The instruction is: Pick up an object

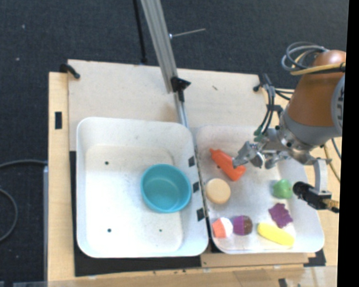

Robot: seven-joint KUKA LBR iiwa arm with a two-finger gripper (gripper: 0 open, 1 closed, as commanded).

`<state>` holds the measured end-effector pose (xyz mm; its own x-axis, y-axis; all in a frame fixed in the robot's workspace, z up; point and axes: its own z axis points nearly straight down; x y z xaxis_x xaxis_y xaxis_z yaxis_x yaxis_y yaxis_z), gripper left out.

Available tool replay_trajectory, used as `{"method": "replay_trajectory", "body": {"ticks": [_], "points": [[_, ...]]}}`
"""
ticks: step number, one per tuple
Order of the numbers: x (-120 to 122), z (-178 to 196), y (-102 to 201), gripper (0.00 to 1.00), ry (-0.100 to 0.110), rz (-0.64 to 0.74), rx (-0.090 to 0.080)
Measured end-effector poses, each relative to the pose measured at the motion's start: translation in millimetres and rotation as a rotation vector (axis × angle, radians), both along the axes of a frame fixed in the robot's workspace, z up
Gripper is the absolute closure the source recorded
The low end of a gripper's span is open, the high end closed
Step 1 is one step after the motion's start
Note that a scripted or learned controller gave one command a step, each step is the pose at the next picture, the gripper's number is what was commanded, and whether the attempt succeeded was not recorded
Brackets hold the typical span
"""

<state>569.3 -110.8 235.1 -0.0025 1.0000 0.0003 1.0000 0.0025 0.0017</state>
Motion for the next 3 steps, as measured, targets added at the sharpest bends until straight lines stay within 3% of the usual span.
{"method": "replay_trajectory", "body": {"ticks": [1, 3], "points": [[0, 0, 0, 0.0, 0.0, -0.001, 0.0], [-6, -121, 5, 0.0, 0.005, -0.004, -0.001]]}}
